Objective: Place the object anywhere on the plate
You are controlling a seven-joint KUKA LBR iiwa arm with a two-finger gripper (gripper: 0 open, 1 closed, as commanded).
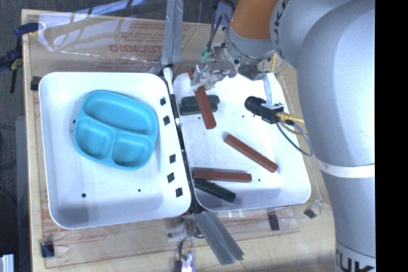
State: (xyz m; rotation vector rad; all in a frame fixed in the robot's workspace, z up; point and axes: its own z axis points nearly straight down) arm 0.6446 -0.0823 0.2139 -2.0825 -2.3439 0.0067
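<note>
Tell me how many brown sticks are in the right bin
3: one brown stick at the gripper, one mid-bin, one near the front edge. The arm may hide more.

Plate (116, 128) in left bin (57, 194); sticks (250, 153) and blocks (214, 190) in right bin (290, 185).

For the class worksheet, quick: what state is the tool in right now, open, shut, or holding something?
Tool: shut on the brown stick, gripping its upper end over the right bin.
</note>
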